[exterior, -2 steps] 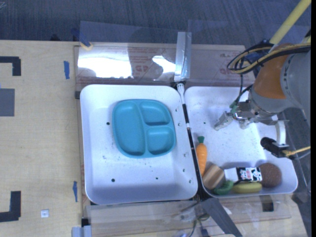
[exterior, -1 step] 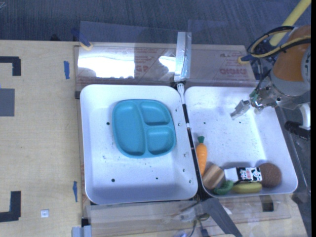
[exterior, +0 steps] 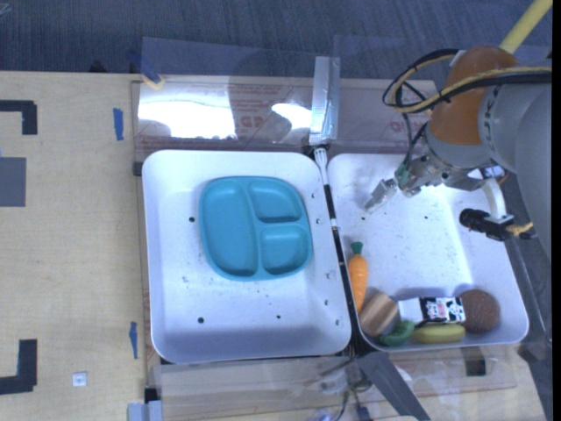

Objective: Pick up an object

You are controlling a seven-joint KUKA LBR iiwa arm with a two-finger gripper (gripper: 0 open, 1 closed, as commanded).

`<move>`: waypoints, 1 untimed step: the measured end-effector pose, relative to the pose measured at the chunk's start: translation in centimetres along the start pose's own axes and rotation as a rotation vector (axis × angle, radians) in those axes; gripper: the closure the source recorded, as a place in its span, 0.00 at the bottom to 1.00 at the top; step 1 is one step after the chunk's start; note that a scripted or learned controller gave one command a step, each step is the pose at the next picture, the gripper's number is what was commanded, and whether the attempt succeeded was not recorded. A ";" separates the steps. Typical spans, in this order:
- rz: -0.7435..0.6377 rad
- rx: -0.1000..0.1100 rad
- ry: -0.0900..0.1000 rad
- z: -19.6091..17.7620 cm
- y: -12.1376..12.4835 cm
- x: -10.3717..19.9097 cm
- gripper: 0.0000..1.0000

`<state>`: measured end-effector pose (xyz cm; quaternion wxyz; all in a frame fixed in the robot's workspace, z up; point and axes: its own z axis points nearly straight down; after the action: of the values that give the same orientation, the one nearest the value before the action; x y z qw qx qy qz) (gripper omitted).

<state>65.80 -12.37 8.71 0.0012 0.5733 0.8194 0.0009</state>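
Note:
The right bin holds several toy foods along its near edge. An orange carrot lies by the left wall. A tan wooden round piece, a green piece, a yellow banana, a black-and-white carton and a brown ball crowd the front. My gripper hangs over the bin's far left part, pointing down-left. It is well apart from the food, with bare bin floor under it.
The left bin holds a blue divided plate. A metal divider post stands behind the gap between the bins. The arm's grey body and orange band fill the upper right, with cables looping around it.

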 end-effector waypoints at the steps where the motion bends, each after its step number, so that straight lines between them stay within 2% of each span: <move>1: 0.000 -0.006 -0.006 -1.3 0.1 -0.2 1.00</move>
<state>65.99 -12.48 10.02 0.0051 0.5731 0.8195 0.0016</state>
